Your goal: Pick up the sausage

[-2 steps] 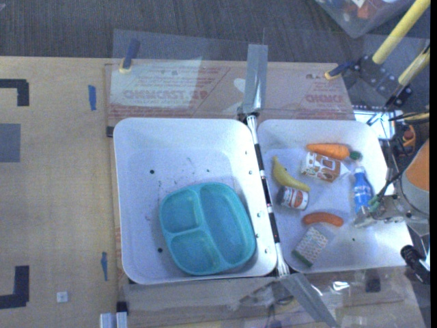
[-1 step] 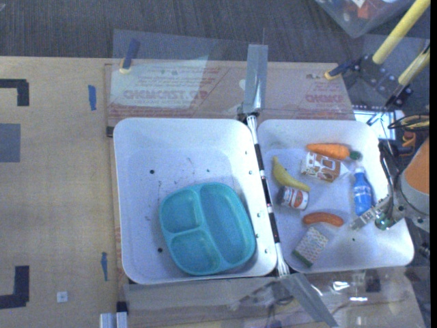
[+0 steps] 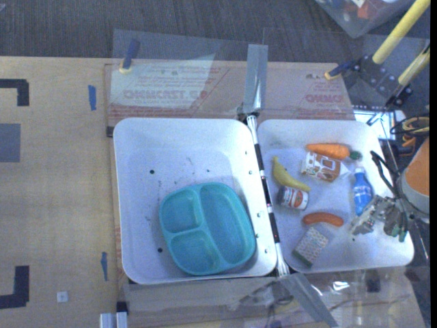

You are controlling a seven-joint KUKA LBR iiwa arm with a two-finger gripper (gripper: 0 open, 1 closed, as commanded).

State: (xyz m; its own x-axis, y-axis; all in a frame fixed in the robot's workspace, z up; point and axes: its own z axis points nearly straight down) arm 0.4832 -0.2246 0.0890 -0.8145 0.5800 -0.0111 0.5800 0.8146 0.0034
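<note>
Nearest the camera, my end effector (image 3: 374,219) hovers in the right white bin (image 3: 341,255); whether it is spread, I cannot tell. Just beside it, the small reddish-orange sausage (image 3: 323,219) lies ungrasped, so the pickup remains.

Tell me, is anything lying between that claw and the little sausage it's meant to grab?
Nothing visible blocks it. The gripper sits at the right side of the right bin, and the sausage lies to its left across bare bin floor. The blue bottle is just above that path, not in it.
</note>
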